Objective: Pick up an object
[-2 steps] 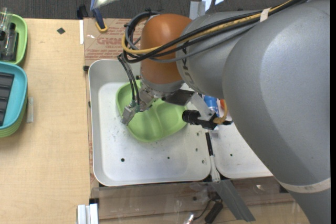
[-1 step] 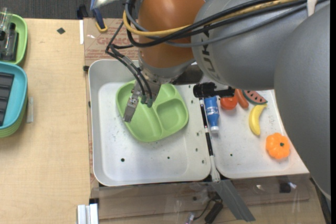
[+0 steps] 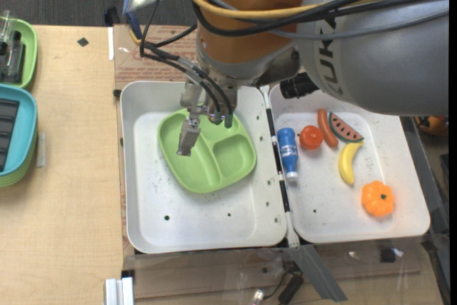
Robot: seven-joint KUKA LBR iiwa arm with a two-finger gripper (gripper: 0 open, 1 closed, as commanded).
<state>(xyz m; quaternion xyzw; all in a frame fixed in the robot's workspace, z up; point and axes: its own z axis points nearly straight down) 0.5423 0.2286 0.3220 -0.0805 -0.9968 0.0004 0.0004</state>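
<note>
Grey metal fingers of the gripper [image 3: 191,133] hang over the left compartment of the green divided plate [image 3: 208,153] in the left bin [image 3: 146,218], and whether they are spread or pressed together I cannot tell; nothing shows between them, so this looks like the approach to a grasp, and the next move calls for settling on the plate's rim and closing on it. The right bin [image 3: 400,225] holds a blue bottle [image 3: 288,152], a tomato [image 3: 310,137], a watermelon slice [image 3: 344,128], a banana [image 3: 348,162] and a small pumpkin [image 3: 378,198], all apart from the gripper.
</note>
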